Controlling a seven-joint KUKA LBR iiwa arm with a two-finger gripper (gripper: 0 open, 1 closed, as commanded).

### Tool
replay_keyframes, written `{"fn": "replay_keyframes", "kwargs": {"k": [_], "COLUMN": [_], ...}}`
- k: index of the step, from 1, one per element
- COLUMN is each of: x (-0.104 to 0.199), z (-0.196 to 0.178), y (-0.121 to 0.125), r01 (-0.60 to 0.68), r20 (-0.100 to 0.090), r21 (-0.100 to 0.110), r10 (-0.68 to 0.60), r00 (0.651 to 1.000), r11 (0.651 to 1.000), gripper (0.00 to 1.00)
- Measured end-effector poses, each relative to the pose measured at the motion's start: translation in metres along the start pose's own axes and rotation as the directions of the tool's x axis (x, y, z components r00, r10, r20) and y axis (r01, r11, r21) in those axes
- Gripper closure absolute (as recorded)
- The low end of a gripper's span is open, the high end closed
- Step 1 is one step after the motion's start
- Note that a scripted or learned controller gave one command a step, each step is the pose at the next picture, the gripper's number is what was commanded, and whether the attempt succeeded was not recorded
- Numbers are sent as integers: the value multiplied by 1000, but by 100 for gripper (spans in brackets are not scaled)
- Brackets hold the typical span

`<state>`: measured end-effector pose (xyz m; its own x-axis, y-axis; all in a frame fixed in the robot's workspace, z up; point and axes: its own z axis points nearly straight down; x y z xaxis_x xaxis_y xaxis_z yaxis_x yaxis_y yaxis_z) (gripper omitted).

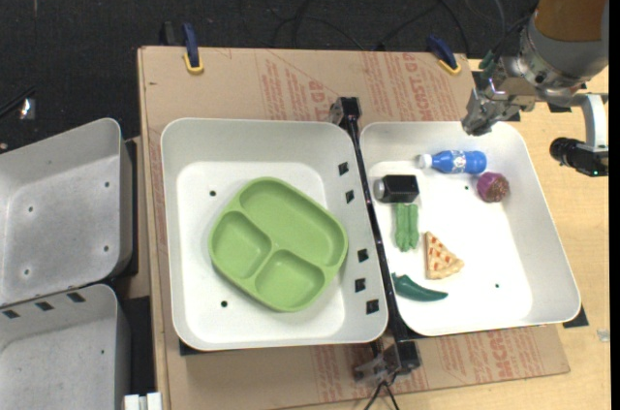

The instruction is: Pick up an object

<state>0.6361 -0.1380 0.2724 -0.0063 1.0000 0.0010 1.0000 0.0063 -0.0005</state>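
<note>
- Plainly, nothing is held yet: the gripper (481,119) hangs over the far edge of the right bin (542,287), and I cannot tell how its claw is set.
- Nearest candidates lie just below it: the blue bottle (455,162) on its side, with the purple ball (493,187) to its right.
- Nearer lie a black block (396,188), green beans (406,226), a pizza slice (441,257) and a green pepper (418,288).
- Best to centre over the bottle, straddle its narrow width, and descend straight.
- The left bin's green plate (278,243) is well apart.

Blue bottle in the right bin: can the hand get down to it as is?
Probably yes. The hand hovers just above the blue bottle, nothing lies over it, and the purple ball sits apart.
</note>
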Motion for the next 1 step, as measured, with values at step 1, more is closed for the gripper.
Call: {"fn": "replay_keyframes", "kwargs": {"k": [1], "x": [59], "z": [-3], "y": [1], "r01": [2], "r20": [-1], "r21": [0], "r10": [-2], "r00": [1000], "r11": [1000], "gripper": [100]}}
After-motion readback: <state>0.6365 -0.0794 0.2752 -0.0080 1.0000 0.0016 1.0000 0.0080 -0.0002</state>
